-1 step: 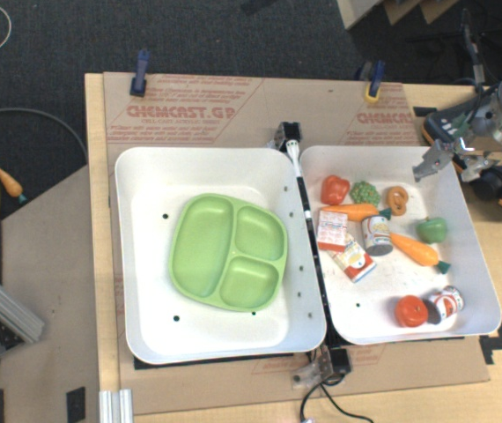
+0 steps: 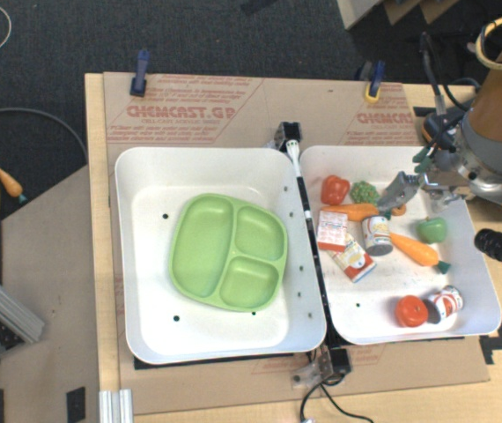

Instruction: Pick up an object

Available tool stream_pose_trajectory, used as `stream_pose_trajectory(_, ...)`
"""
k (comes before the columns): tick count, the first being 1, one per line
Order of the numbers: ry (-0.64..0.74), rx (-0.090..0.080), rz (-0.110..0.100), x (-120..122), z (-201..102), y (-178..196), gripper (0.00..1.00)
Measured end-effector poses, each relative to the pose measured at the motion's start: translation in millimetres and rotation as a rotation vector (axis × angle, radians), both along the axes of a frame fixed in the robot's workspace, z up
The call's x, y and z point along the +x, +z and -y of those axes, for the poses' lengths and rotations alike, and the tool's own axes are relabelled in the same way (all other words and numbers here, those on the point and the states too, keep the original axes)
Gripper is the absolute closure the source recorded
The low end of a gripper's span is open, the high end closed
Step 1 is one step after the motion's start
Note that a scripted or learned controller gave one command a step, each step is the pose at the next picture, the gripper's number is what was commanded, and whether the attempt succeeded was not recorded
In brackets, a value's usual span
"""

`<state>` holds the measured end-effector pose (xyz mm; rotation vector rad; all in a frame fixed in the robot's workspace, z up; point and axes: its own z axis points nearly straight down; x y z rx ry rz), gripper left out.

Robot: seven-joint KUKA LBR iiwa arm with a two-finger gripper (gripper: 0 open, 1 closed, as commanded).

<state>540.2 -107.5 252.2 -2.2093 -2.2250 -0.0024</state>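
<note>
the bench holds two white bins side by side. the left bin (image 2: 136, 236) has a green plate with three parts (image 2: 228, 252) lying flat in its middle. the right bin (image 2: 480, 320) holds a lot of small play food.

the gripper (image 2: 401, 192) hangs over the far part of the right bin, with the grey arm (image 2: 489, 139) coming in from the right. i cannot tell from here how the jaws stand, and nothing shows between them, so i would say it holds nothing yet.

right by the gripper tip lie a small orange carrot (image 2: 363, 211) and a green broccoli (image 2: 365, 191). a red pepper (image 2: 335, 189) sits just beside the broccoli. a little tin can (image 2: 377, 234) lies near them, touching a bigger carrot (image 2: 414, 249). a green round fruit (image 2: 432, 230) sits on the far side of that carrot. two small food boxes, the white and red box (image 2: 332, 230) and the tipped box (image 2: 354, 261), lie near the wall between the bins. a red tomato (image 2: 412, 311) and a red and white can (image 2: 446, 304) sit close together near the front edge.

i think this is the reaching step, before any grab. the small carrot or the broccoli look like the nearest things to take. next, the gripper needs to go down over one thing and close on it. the toys are packed close, so it could bump a neighbour or pinch two at once.
</note>
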Motion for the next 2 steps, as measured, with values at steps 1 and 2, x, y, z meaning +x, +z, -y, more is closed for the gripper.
stream_pose_trajectory(1,0.004,-0.001,0.002,-45.9,-97.6,34.7,0.0)
stream_pose_trajectory(2,-0.004,-0.005,0.009,-60.8,-111.5,87.3,0.0)
